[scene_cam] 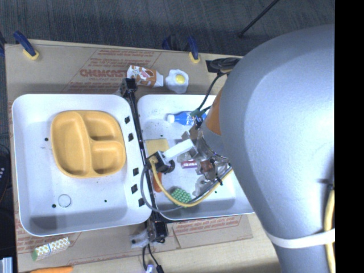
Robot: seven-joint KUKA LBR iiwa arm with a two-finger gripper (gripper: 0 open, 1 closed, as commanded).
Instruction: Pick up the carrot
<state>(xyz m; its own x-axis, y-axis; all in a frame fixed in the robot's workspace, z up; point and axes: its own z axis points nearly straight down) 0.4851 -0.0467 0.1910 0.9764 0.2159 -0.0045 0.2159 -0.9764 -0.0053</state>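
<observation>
Reaching stage: gripper (200, 165) low in right bin (149, 114); grip state impossible to tell. Carrot unlocated; next, finding it, perhaps toward 7 o'clock.

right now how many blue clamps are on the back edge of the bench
3. One blue clamp sits at the back left corner; two more sit side by side near the middle. The arm may hide others further right.
</observation>
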